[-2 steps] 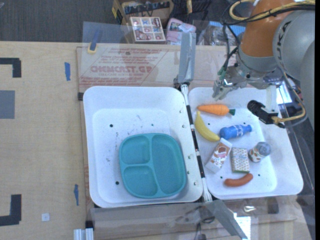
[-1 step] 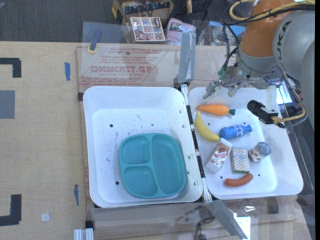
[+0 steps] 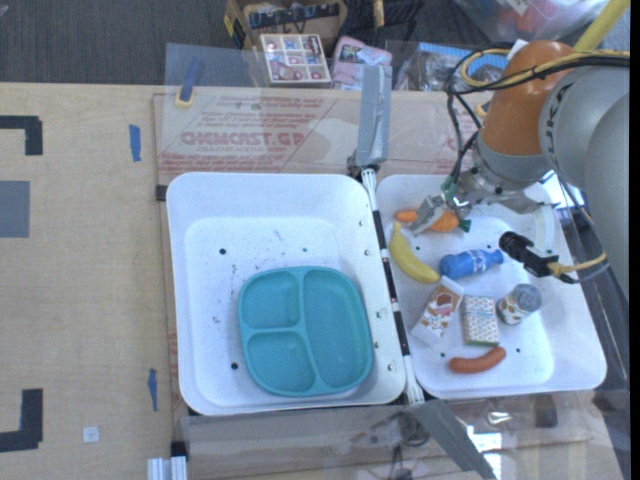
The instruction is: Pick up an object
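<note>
Fingers sit low in the right bin, seemingly closed on the orange carrot.

You've got the gripper low in the right bin, at an orange carrot beside the banana; teal divided plate in left bin

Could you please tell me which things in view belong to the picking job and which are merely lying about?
Job in hand:
gripper
carrot
banana
blue bottle
sausage
small cartons

Lying about:
teal divided plate
cardboard box
</note>
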`<state>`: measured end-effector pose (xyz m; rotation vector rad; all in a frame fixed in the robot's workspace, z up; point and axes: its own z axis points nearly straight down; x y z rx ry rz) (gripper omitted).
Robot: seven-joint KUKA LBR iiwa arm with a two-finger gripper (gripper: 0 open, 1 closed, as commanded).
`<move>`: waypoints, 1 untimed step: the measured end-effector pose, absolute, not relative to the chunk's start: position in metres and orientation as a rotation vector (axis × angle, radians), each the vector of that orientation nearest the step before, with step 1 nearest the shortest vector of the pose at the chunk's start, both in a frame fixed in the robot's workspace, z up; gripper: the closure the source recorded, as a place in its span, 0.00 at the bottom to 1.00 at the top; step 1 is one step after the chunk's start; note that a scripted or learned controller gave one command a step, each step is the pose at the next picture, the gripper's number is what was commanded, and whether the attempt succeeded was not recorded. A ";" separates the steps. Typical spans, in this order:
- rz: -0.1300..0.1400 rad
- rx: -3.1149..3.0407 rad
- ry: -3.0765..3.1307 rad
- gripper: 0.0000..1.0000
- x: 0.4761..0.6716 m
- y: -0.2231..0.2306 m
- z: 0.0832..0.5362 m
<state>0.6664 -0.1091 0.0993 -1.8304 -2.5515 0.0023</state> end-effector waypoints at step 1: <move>0.013 -1.824 -2.551 1.00 0.665 -0.110 0.107</move>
